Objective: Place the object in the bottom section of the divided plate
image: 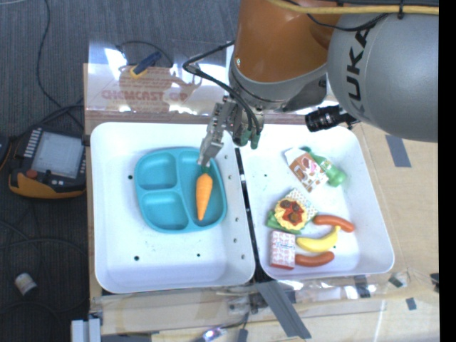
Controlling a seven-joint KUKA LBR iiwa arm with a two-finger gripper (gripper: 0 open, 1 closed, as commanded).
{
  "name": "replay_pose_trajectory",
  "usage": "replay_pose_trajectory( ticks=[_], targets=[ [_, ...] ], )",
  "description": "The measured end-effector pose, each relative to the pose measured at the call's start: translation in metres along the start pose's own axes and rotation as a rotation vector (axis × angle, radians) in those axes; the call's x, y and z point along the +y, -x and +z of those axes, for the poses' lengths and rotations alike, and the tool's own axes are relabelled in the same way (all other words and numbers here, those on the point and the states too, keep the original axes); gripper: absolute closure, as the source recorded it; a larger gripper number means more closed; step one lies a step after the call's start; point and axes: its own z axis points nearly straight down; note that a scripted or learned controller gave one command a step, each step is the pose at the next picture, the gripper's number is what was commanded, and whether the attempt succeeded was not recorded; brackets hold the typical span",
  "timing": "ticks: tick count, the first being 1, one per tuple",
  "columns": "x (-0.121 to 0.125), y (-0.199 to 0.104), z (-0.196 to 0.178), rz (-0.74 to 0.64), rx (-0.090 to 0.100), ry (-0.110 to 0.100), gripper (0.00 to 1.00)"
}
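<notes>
The gripper (226,137) hangs released, fingers spread and holding nothing; just below it the carrot (204,195) lies in the blue divided plate's (160,191) long right-hand section.

"UKA" on the grey arm (388,55)

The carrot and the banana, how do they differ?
The carrot is orange, straight and tapered; the banana is yellow and curved. The carrot lies on the blue plate in the left bin; the banana lies in the right bin between two sausages. Both look like toy food.
</notes>
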Motion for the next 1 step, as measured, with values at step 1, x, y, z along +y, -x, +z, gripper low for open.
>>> replay_pose_trajectory(
  ticks=[1],
  targets=[
    [0.0002, -0.0002, 0.0008, 0.000, 0.001, -0.001, 0.00]
  ],
)
